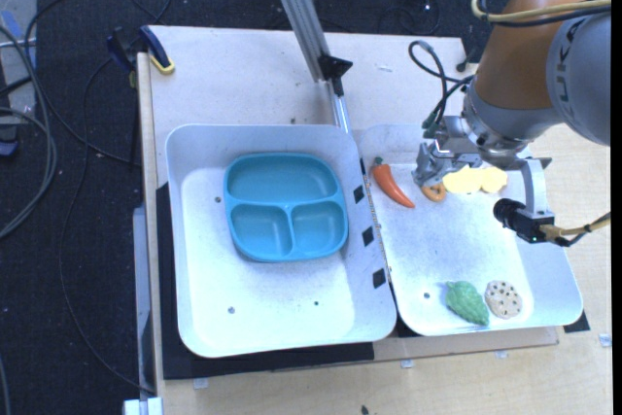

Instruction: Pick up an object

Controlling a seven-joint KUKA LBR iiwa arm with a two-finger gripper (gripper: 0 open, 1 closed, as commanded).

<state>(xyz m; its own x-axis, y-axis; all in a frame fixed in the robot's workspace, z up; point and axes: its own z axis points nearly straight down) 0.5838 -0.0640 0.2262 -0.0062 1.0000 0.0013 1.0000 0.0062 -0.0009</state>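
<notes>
Honestly, I cannot tell how the jaws of the grey two-finger gripper stand; they hang just above a small round orange-brown ring in the right white bin. Beside the ring lie a glossy orange pepper and a pale yellow lumpy piece. Left bin holds a smooth blue three-section plastic tray.

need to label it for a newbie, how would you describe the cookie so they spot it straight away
Look in the right bin, the one without the blue tray. Go to its near right corner: the cookie lies there beside a green leafy item. It is the flat round tan disc with dark specks.
</notes>
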